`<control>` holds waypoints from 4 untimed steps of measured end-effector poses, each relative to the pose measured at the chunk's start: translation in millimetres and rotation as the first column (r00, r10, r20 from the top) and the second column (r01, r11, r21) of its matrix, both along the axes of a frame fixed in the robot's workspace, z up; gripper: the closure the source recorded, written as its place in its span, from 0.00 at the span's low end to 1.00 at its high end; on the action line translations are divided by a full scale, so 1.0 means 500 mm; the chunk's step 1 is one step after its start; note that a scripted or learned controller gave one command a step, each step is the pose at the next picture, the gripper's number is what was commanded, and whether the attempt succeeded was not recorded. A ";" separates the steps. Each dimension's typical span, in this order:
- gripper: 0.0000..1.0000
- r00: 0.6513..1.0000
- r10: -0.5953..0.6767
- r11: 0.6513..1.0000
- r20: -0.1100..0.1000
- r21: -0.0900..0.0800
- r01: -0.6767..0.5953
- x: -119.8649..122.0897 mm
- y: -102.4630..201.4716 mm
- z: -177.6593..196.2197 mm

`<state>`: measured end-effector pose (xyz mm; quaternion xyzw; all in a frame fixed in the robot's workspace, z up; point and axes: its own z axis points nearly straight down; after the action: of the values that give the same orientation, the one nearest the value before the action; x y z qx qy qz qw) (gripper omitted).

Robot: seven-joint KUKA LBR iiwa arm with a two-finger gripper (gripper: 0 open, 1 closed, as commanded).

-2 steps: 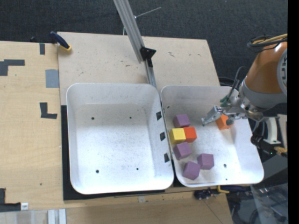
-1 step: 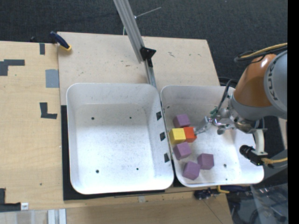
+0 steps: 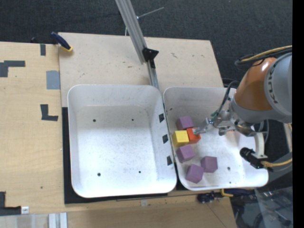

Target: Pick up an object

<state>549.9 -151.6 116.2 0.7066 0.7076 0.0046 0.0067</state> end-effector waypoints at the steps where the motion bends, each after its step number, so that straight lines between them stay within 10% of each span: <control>1: 1.00 1.000 0.001 1.000 0.000 0.002 -0.001 0.001 0.004 0.017; 4: 1.00 1.000 0.000 1.000 -0.011 0.001 0.000 0.004 -0.013 0.325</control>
<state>552.0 -158.2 278.9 0.7065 0.7077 0.0011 0.0022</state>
